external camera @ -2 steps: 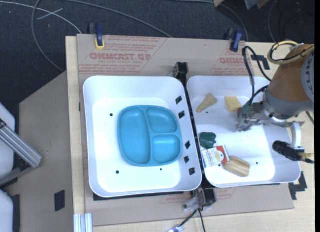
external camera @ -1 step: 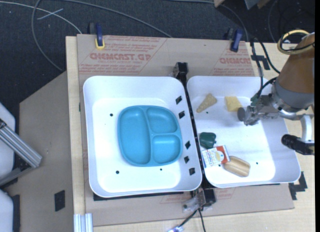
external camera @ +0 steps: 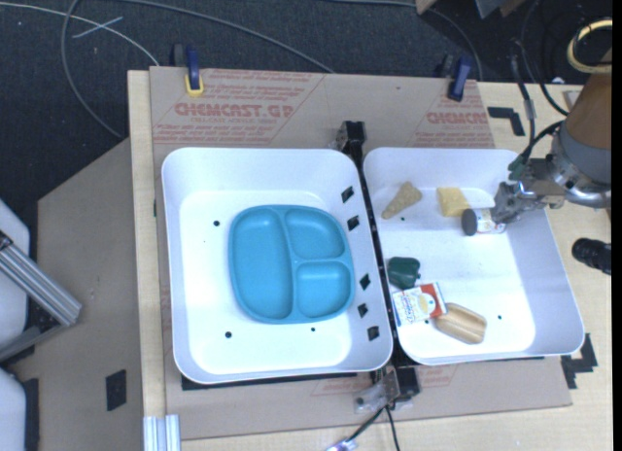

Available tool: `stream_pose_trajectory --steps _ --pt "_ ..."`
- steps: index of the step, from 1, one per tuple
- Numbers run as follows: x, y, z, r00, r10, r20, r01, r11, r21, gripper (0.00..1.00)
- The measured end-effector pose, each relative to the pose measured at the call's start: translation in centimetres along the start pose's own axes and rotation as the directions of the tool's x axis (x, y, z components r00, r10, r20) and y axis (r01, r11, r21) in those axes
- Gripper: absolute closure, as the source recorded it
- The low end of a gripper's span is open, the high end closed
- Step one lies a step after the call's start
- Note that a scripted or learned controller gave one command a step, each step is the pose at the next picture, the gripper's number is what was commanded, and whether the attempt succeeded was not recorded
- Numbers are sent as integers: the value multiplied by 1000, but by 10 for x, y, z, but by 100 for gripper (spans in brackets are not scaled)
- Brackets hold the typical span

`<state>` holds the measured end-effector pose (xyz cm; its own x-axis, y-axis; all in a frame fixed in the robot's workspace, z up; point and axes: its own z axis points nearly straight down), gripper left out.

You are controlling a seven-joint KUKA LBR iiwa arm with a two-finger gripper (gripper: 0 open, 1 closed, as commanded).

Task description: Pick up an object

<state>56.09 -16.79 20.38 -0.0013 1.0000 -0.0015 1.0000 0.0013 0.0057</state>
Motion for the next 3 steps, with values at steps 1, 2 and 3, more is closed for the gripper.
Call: stream_pose_trajectory --steps 1,2,3 --pt "0 2 -49 1000 0 0 0 1000 0 100" --pt "49 12 -54 1000 -4 -2 4 1000 2 100" --pt "100 11 -45 1000 -4 -5 4 1000 8 100"
